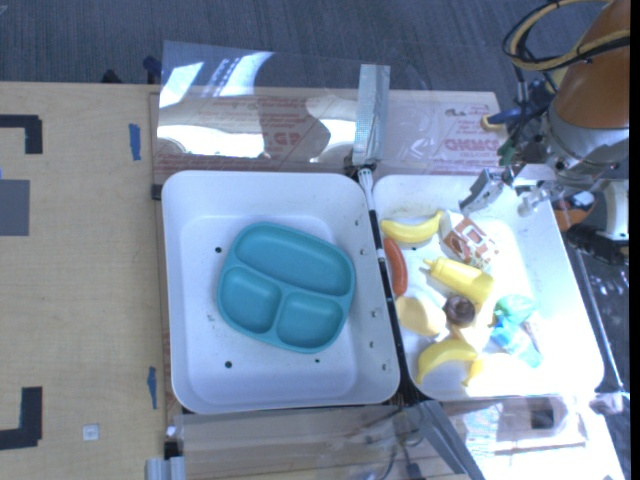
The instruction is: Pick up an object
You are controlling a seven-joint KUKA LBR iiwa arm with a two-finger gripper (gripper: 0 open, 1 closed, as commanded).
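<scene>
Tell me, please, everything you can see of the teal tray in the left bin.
The teal tray is a rounded, smooth divided plate that looks like plastic, with three compartments: one long one along its far side and two smaller ones nearer the camera. It lies flat and right side up, slightly turned, about mid-floor in the left bin. Nothing lies in it and nothing touches it besides the bin floor.

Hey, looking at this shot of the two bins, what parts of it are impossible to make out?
- Pincer, camera view: small and washed out by glare at the right bin's top edge, so its opening is unreadable.
- Arm: cut off by the right edge.
- Teal toy: overexposed, shape unclear.
- Brown item: too small to identify, partly tucked among yellow pieces.
- Lettering on the clear sheet: blurred by reflections.
</scene>
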